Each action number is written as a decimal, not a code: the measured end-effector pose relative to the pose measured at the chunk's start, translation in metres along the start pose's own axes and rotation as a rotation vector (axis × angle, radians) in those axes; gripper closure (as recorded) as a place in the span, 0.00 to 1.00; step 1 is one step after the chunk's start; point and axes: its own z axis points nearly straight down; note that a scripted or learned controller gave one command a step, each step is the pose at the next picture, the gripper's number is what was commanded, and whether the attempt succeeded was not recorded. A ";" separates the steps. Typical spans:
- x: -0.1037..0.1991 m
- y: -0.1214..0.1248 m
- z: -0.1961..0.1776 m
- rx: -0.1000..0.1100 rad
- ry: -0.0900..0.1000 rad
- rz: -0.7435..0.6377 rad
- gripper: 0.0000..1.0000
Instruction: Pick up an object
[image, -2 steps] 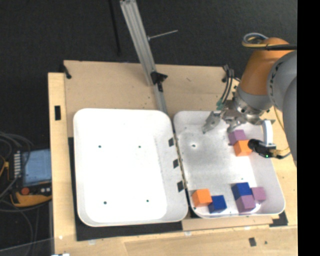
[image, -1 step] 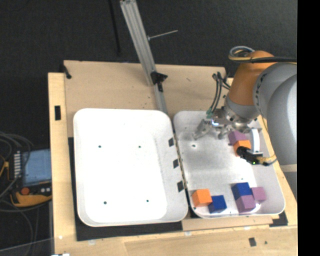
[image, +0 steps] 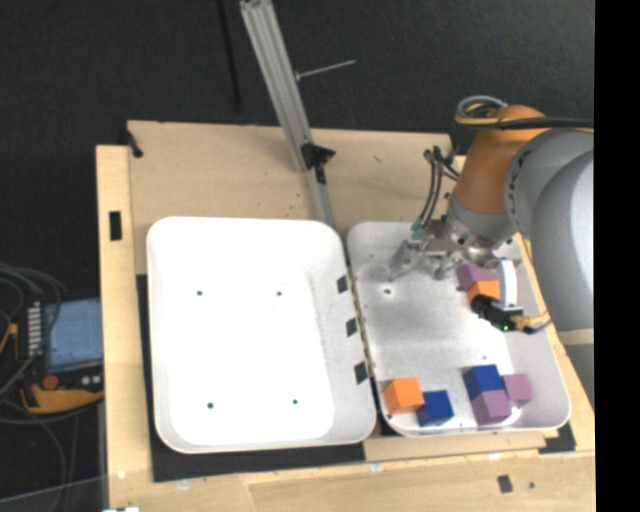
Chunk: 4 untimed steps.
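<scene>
i am at the far end of the right bin (image: 400, 310), my pincer (image: 420, 255) hanging low over its far left corner, close to the wall that meets the left bin (image: 240, 330). whether my pincer is spread or pressed together, i cannot tell; the metal parts blur against the white floor, and i see nothing pinched there.

the things worth taking lie elsewhere. along the near edge of the right bin sit an orange block (image: 404, 394) and a small blue block (image: 436, 407), touching or nearly so, toward the near left corner. further right along that edge are a larger blue block (image: 483, 381), a purple block (image: 490, 405) just in front of it, and a paler purple block (image: 518, 388) beside them, all crowded together. close under my wrist, by the far right edge, i make out another purple piece (image: 476, 274) and an orange piece (image: 487, 289), partly hidden by my own cabling.

i judge this as the approach step: nothing picked yet. the next move calls for choosing one block, likely the orange one since its left side stands free, travelling to the near edge, and coming down squarely over it so the neighbour is not caught.
</scene>
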 end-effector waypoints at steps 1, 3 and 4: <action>-0.001 0.001 -0.013 -0.004 -0.001 -0.001 1.00; 0.000 0.001 -0.101 -0.005 0.003 -0.002 1.00; 0.004 -0.004 -0.163 -0.008 0.002 -0.002 1.00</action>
